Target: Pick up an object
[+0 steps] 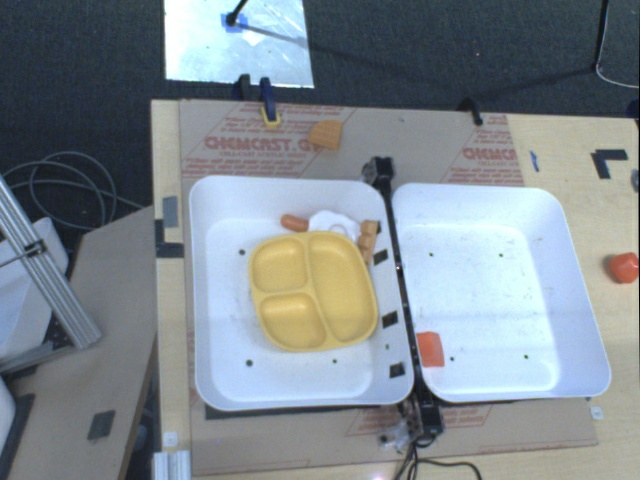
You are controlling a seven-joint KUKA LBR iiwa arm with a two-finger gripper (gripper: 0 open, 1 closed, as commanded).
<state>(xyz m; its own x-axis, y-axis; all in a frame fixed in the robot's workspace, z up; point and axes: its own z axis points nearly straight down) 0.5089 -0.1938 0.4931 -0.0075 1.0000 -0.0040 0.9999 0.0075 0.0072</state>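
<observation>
A yellow divided tray (312, 291) lay in the left bin (215, 368) beside a small orange piece (295, 223), a white item (332, 224) and a tan block (368, 236), an orange-red block (429, 348) sat in the right bin (560, 268), and "CHEMCAST" lettering (255, 143) showed on the board beneath.

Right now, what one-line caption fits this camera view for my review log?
Yellow divided tray with small items in the left bin; orange block in the right bin.

Arm's pose and end effector's state impossible to tell from this slanted overhead view.
</observation>
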